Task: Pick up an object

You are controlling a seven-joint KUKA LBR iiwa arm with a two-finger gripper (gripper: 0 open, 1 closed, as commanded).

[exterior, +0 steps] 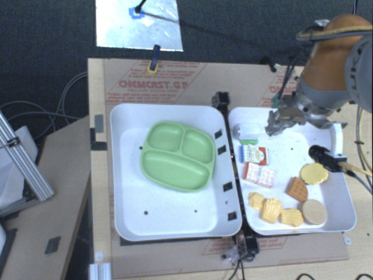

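Frankly blurred — gripper (275, 126) low over right bin (289, 154), beside white-green packet (247, 134) — open or closed, cannot tell.

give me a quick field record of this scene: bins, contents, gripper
left bin: green divided plate
right bin: white-and-green item, red-and-white carton, red-and-white packet, yellow disc, brown waffle, beige disc, three yellow pieces
gripper: over the right bin's rear, beside the white-and-green item
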